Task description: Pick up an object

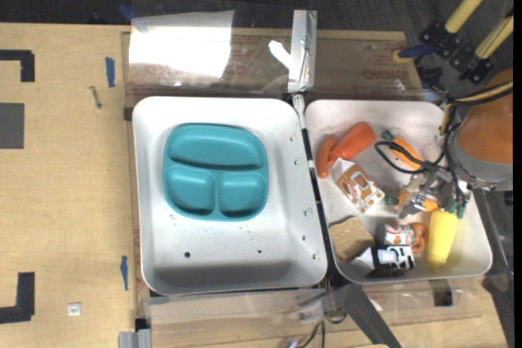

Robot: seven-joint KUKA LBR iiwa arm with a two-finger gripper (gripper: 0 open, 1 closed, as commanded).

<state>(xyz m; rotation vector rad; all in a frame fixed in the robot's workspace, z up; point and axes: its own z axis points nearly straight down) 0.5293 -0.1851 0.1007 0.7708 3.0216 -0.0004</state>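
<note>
You have two white bins side by side on the bench: the left bin [155, 257] carries a teal three-compartment tray [216, 169] in its upper middle, and the right bin [473, 261] holds all the loose items. In that right bin an orange carrot-like toy [352, 143] lies tilted near the top left, with a smaller orange piece [325, 156] just beside it against the bin's left wall. Below them sits a white and orange packet [360, 186], and lower still a tan, bread-like block [351, 238] near the bottom left corner. A small black and white can-like item [395, 253] lies next to that block, with something orange [418, 235] touching its upper right. A yellow object [442, 235] stands or lies close to the bin's right wall. The arm [488, 134] comes in from the right, its orange band bulging over the bin's upper right corner, and dark cables [408, 159] loop from it across the clutter. The gripper [426, 198] sits low in the right-hand middle of the bin, just above the yellow object and crowded by cables and a bit of orange. You cannot tell from here whether it is apart, together or clamped on anything; that area is a small tangled blur. The arm's upper part is cut off at the frame's edge, and it hides part of the bin's right rim.
</note>
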